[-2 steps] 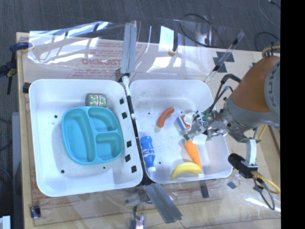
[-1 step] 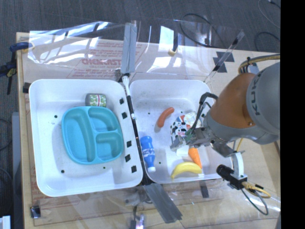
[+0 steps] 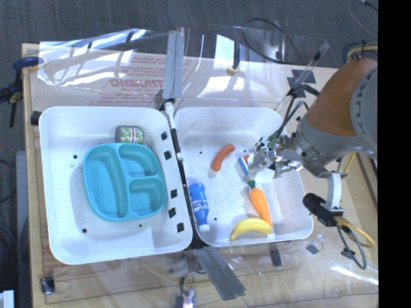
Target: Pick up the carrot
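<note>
My gripper (image 3: 264, 159) hangs over the right bin (image 3: 282, 124), toward its right side, and through the tangle of metal and cable at my wrist I cannot tell whether it is released or clenched. The carrot (image 3: 259, 205) lies on the bin floor just below it in the view, leafy end up toward my gripper and its orange tip pointing down toward the banana (image 3: 250, 228), which curves along the near wall, touching or nearly touching that tip. A small red, white and blue item (image 3: 243, 165) sits just left of my gripper, too small to name. Further left a sausage (image 3: 222, 157) lies at a slant, and a blue bottle (image 3: 198, 204) rests along the bin's left wall. In the left bin (image 3: 58, 172) sits a turquoise divided tray (image 3: 125, 181), with a small green can (image 3: 129, 134) just above it.
</note>
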`<action>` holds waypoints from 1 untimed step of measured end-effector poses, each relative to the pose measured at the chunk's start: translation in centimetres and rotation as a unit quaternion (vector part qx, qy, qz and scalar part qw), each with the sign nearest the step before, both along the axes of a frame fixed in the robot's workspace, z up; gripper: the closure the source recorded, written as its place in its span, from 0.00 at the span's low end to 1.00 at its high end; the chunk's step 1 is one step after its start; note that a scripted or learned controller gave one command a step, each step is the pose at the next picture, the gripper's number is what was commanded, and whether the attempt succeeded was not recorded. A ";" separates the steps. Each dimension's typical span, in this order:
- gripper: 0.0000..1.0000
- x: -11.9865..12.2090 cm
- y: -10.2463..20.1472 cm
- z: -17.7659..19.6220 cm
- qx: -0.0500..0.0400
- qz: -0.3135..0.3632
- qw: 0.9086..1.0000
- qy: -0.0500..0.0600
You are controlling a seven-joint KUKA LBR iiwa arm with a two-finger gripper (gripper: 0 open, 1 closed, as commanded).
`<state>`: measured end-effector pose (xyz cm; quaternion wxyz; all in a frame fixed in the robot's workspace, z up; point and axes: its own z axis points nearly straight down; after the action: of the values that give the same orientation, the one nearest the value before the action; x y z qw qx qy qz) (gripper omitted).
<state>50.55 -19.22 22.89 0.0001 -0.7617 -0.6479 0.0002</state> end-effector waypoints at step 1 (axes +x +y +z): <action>1.00 -2.9 -0.7 -11.0 0.001 0.001 1.000 0.002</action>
<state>47.62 -19.95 11.88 0.0022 -0.7612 -0.6485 0.0009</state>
